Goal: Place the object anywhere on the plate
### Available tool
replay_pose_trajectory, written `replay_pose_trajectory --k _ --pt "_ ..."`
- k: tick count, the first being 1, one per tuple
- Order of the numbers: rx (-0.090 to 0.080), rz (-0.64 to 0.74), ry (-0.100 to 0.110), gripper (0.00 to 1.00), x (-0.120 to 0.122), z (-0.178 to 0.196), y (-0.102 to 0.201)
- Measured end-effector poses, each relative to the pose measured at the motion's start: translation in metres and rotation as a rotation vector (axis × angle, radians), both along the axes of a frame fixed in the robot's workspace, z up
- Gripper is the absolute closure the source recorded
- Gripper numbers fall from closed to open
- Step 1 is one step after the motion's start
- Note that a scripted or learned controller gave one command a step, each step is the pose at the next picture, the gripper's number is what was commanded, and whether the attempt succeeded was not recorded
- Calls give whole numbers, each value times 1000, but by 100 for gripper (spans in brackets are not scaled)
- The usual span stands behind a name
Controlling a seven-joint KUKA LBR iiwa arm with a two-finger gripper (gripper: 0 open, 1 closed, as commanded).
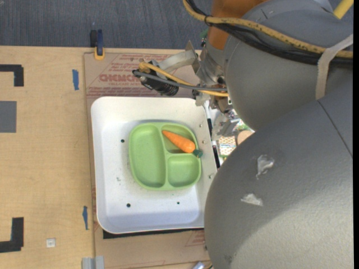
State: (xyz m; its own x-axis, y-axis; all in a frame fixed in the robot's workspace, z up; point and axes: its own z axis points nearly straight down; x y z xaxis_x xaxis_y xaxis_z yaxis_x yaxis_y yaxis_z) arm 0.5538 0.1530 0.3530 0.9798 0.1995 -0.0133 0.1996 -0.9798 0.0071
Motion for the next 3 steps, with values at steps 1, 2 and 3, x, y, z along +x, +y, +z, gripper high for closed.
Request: replay_pose_trajectory --k 1,2,3 --pt "-5 -2 -6 100 2 10 0" --pt "6 16 -11 100 98 89 31" --pt "9 424 14 100 88 -51 57"
